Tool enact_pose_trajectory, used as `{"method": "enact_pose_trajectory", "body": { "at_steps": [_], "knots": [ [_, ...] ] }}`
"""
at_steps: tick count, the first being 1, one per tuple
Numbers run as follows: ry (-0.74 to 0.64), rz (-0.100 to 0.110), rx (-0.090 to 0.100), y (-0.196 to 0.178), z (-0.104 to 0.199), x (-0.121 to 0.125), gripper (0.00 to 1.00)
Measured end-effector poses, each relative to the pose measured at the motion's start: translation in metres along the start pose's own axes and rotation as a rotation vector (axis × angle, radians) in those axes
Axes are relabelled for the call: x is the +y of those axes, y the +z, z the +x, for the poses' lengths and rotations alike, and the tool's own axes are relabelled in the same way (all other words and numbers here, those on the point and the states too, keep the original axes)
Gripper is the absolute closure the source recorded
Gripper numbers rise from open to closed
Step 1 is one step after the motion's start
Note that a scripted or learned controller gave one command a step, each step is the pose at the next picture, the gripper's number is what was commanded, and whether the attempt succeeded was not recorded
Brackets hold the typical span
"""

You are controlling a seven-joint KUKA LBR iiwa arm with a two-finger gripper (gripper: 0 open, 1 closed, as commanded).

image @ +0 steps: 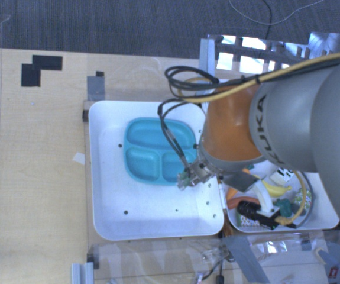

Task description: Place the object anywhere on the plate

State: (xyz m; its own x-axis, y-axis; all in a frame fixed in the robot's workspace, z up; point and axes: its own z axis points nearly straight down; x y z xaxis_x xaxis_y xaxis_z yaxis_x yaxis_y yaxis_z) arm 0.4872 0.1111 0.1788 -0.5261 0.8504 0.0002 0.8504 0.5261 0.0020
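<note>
Pale wooden bench point(34, 176) carries the left bin point(158, 218), where a blue divided plate point(152, 147) lies. Just right, the gripper point(188, 179) hovers at the plate's edge; whether it grips anything, I cannot tell. Objects crowd the right bin point(276, 203); likely the placing step, needing a leftward shift.

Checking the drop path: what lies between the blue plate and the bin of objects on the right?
In the camera view, the arm's orange-banded wrist and its black cables overhang the stretch between blue plate and right bin.
</note>
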Motion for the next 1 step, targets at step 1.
{"method": "enact_pose_trajectory", "body": {
  "at_steps": [1],
  "knots": [
    [-0.030,-0.002,-0.002,-0.0297,-0.0193,0.0169,1.00]
  ]
}}
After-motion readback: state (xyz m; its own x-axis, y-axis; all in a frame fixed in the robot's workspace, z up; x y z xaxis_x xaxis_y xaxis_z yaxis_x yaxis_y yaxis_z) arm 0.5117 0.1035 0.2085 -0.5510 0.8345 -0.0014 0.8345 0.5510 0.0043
